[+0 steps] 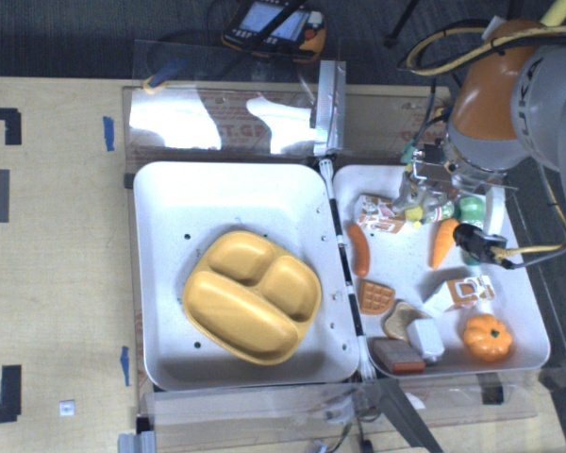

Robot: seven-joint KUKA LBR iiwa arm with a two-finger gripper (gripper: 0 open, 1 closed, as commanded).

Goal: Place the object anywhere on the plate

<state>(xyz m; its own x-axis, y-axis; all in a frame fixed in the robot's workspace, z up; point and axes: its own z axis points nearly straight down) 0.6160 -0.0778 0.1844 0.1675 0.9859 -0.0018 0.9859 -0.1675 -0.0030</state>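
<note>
Arm is reaching in from the right, orange band over the far-right corner. Gripper (432, 189) is sitting low over the far part of the right bin (533, 324); can't tell whether it's released or clenched, and can't tell if anything is in it. Yellow three-section plate (253, 293) is lying in the left bin (160, 215), nothing resting on it. Toy food is all sitting in the right bin: carrot (441, 242) just beside the gripper, hot dog (358, 249) along the left wall, waffle (376, 297), pumpkin (486, 338) near-right, small cartons (381, 215) with printing too small to read. Pendant screen (272, 19) at far edge is glowing, text illegible.
</note>
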